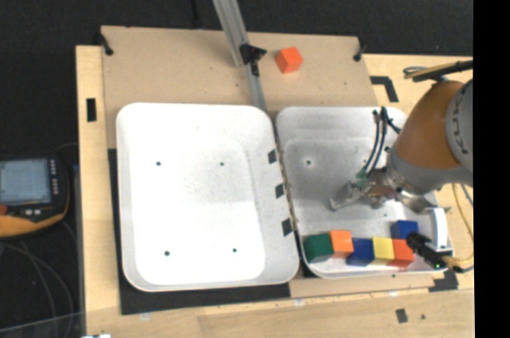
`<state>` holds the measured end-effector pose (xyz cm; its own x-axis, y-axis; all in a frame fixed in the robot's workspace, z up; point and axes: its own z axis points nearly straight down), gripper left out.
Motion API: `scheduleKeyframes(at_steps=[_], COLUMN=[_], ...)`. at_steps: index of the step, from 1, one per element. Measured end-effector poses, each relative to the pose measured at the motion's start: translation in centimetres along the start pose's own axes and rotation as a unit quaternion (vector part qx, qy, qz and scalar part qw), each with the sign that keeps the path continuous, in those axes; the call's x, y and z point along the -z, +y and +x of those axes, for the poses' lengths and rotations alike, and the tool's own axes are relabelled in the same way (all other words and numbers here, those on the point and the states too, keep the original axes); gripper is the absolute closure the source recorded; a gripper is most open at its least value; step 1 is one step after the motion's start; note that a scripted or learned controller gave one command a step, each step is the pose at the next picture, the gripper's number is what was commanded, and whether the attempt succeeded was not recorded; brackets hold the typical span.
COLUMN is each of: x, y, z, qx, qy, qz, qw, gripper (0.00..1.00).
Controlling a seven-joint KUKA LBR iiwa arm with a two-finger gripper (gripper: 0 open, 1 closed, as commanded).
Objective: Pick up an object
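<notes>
Reaching into the right bin [319,129], the gripper [344,199] is seen over bare floor; whether its fingers are spread cannot be told; the blocks [360,246] are lined along the near wall, so one with clear sides is best chosen.

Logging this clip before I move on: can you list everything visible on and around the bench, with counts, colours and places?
White bins: 2, side by side; left bin, right bin.
Blocks in the right bin: about 7, along its near edge; green block, orange block, blue block, yellow block, and red, orange and blue ones bunched at the right end.
Loose orange block: 1, on the brown board behind the bins.
Metal pole: 1, grey, slanting behind the bins.
Handheld screen unit: 1, orange and black, far left.
Arm: 1, grey and orange, over the right bin.
Gripper: 1, low in the right bin.
</notes>
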<state>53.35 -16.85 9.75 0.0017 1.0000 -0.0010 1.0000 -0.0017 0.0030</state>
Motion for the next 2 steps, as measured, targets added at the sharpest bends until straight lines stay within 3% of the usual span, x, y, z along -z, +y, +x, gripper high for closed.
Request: scheduleKeyframes(at_steps=[1, 2], x=[0.1, 0.1], y=[0.3, -1.5], z=[2.1, -1.5], qx=[0.003, 0.0], qy=[0.0, -0.001], qz=[-0.001, 0.0], qw=[1.0, 1.0], gripper=[0.0, 0.0])
